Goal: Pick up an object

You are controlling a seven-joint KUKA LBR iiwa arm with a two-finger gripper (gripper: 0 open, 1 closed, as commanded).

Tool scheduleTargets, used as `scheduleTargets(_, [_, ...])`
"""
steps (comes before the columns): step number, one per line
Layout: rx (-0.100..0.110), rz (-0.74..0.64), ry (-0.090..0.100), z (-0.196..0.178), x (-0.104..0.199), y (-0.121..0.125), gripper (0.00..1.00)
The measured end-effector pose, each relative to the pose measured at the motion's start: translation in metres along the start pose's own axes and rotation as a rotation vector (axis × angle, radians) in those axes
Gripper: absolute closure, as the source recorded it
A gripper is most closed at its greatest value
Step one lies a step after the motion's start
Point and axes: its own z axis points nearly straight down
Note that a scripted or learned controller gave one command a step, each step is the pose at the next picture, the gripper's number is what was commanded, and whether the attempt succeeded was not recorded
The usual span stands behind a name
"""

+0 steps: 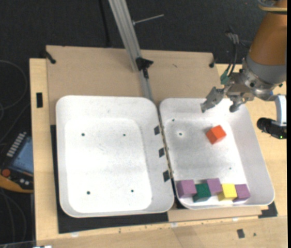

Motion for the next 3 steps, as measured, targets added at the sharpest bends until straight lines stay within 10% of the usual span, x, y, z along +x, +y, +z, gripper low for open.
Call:
scheduleTargets(1, [0.008,0.005,-0.001,0.128,-0.065,-0.025,0.0])
scheduleTargets(2, [0.0,0.002,-0.001,0.168,-0.072,0.047,0.0])
scheduleTargets(3, [0.003,0.002,-0.001,0.18,-0.052,-0.001,0.0])
